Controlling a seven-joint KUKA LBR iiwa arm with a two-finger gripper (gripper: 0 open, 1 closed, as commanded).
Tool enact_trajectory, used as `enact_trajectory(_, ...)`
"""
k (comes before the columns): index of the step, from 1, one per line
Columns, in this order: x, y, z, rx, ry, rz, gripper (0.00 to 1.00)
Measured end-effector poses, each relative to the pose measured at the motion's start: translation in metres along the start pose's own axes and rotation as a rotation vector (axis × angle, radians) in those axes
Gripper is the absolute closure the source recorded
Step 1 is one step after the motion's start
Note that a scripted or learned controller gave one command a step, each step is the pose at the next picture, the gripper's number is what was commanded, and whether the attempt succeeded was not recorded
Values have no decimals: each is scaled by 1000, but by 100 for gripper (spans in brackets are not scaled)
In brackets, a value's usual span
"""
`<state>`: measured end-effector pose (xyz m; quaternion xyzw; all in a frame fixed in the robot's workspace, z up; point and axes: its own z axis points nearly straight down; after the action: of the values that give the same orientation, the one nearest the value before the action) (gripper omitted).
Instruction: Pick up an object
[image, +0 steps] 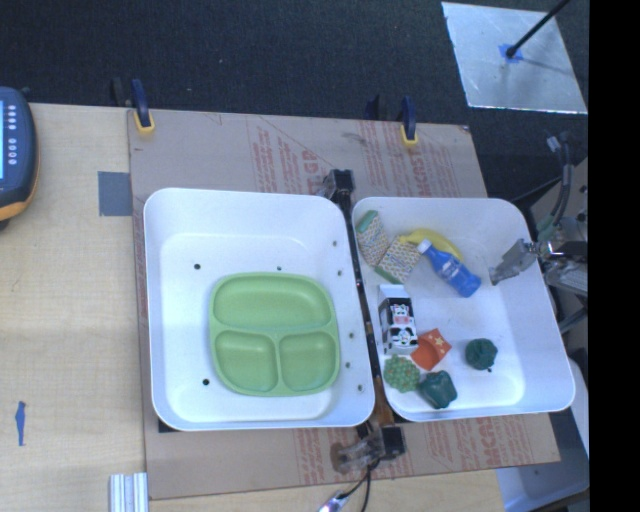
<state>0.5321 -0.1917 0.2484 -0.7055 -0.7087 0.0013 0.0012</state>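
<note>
Camera view: the tool (512, 262) sits at the right bin's (530, 330) far right edge, clear of every object; whether it is apart or together I cannot tell. The blue bottle (450, 268), nearest candidate, lies just left, ungrasped. The pick looks barely begun.

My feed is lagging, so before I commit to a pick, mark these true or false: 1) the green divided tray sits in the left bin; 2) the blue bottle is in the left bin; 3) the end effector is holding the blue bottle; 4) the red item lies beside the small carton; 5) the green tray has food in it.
1) True: the green divided tray lies in the left bin.
2) False: the blue bottle is in the right bin.
3) False: the end effector is at the right bin's right edge, apart from the bottle.
4) True: the red item lies right of the small carton.
5) False: its compartments are bare.
</note>
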Motion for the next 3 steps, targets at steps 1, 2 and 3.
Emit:
enact_trajectory(1,2,-59,66,10,3,1,0)
enact_trajectory(2,22,-9,162,6,4,-4,0)
enact_trajectory(3,19,78,155,-8,-1,-3,0)
